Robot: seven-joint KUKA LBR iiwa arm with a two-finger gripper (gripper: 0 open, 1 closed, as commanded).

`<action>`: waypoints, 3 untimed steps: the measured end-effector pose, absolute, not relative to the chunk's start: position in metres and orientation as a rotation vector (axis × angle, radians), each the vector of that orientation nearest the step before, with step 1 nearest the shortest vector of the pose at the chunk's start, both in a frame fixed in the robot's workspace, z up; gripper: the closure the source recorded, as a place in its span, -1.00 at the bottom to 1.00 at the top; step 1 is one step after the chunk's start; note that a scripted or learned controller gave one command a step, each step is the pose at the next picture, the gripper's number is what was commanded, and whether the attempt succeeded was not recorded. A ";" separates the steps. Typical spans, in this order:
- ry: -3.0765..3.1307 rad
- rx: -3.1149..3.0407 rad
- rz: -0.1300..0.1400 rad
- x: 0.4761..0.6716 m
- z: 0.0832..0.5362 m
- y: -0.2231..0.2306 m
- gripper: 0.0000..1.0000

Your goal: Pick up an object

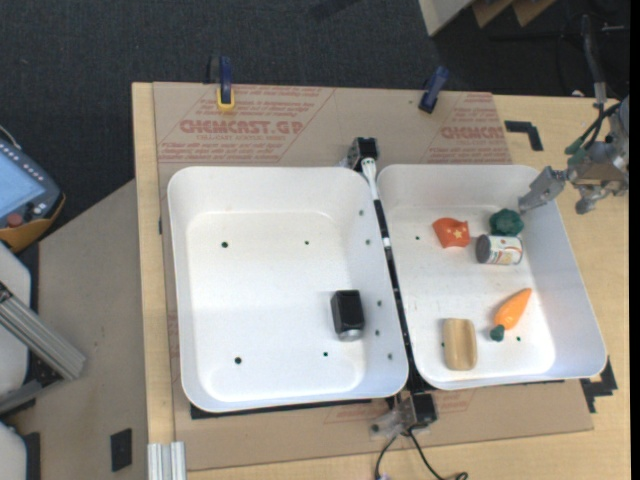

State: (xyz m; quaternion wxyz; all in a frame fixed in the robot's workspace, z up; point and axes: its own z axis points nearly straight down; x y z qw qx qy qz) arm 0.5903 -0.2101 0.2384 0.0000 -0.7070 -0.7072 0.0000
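Five candidates, four of them in the right bin (560,360): an orange-red block (451,232), a dark green lump (506,221), a small white-and-grey can (498,250) lying on its side, a toy carrot (511,311) and a tan wooden block (459,343). A black boxy object (347,312) sits alone in the left bin (200,268), near the divider.

The hand (535,193) sits at the right bin's far right corner, near the green lump, nothing between its fingers; can't tell how far open it is at this resolution.

Handling guess: all look like light, rigid toys, nothing fragile.
- Can: round and smooth, likely to roll or squirt out of a pinch. Grip across the barrel, jaws square to its axis.
- Carrot: tapered, slips toward the tip. Take the thick end.
- Wooden block: flat parallel sides, probably the most forgiving. Pinch across the narrow width.
- Green lump and can sit just beside each other, so a finger may clip the neighbour.

Desk (300,118) is a cardboard sheet, clamped at the far edge.
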 end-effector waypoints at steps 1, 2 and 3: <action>-2.222 -2.218 0.003 0.639 0.158 -0.223 -1.00; -2.218 -2.206 -0.009 0.656 0.081 -0.217 -1.00; -2.226 -2.225 -0.004 0.648 0.129 -0.224 -1.00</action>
